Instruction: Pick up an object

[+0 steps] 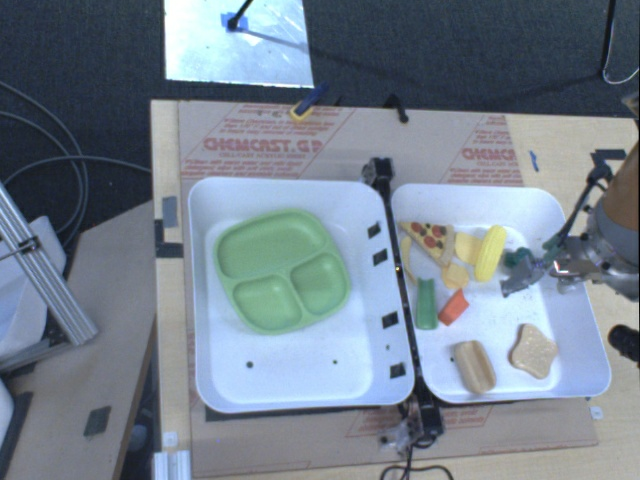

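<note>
You are looking down on two white bins. The left bin (215, 368) is holding a green tray (282, 270). The right bin (575, 363) is holding the toy food, and that is where your arm (618, 230) is reaching in from the 3 o'clock side.

The claw (527, 273) is hanging over the right bin, near its 3 o'clock wall. I cannot tell how it is set (it is small and blurry here), and nothing is sitting in it that I can see.

The banana (489, 252) is looking like the closest thing to grab. It is lying just beside the claw, toward 10 o'clock from it. Its long way is running almost 12 to 6, tipped a little toward 1 o'clock. So I am guessing the claw is needing a short slide toward 10 o'clock, and a squeeze across the thin way, from 9 and 3.

Other food is sitting around too:
- a pizza slice (430, 236) past the banana, toward 9 o'clock
- a green stick (426, 303) and an orange bit (453, 307) toward 8 o'clock
- a bun (474, 365) toward 7 o'clock
- a toast piece (532, 351) toward 6 o'clock, near the claw as well

A small yellow lump (457, 273) is touching the banana, so it might be getting bumped.
</note>
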You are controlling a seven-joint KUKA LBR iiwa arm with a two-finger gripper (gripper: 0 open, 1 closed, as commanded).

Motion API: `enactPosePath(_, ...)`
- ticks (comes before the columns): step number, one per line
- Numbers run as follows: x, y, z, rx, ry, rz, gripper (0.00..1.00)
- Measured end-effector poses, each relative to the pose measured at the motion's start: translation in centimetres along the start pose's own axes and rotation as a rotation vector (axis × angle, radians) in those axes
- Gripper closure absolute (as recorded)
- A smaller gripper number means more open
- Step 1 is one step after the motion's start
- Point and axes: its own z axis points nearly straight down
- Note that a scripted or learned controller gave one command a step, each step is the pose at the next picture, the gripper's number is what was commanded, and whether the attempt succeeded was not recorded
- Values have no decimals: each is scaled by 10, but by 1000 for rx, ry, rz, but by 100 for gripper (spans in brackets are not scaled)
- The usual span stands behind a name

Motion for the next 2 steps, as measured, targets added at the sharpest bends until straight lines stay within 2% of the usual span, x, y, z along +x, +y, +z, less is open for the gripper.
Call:
enactPosePath(1, 102, 11, 36, 2, 4, -9, 0)
enactPosePath(2, 50, 21, 138, -1, 0, 6, 0)
